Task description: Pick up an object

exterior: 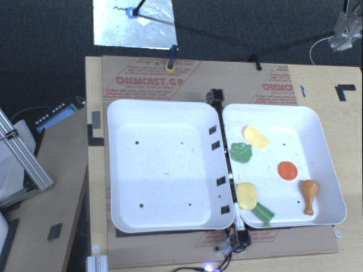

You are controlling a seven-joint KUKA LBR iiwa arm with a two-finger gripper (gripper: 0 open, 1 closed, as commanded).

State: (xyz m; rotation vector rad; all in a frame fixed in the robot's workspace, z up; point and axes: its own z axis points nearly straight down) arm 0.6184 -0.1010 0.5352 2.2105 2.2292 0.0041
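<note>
Drumstick (309, 195), red disc (287, 170), green leaf (241, 152) lie apart in right bin (324, 152) (hand's state: cannot tell).

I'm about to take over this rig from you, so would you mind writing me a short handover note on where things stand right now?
Arm and gripper: away from both bins at this moment.
Objects: all in the right bin. A yellow piece near the top, a green leafy piece just below and left of it, a red disc in the middle, a brown drumstick near the right wall, and a second yellow piece touching a green block at the lower left.
Left bin: holds no objects.
Done: nothing lifted yet.
Left: pick up any one object.
</note>
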